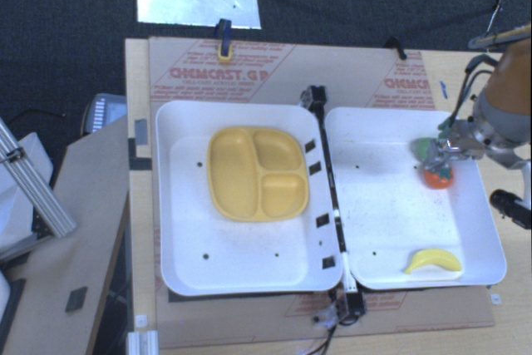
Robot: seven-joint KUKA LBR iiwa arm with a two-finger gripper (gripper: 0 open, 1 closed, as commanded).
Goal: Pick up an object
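Fingers (446,155) meet the orange toy (438,177), green end pointing up-left.

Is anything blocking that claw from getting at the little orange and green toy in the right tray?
Nothing visible does. The gripper is already right over the orange and green toy near the far right side of the right bin. The yellow banana lies well apart, near the front edge.

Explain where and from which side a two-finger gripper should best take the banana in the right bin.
Probably at its thick middle, from straight above: the banana lies flat, lengthwise along the right bin's front wall, so the fingers should close across its narrow width.
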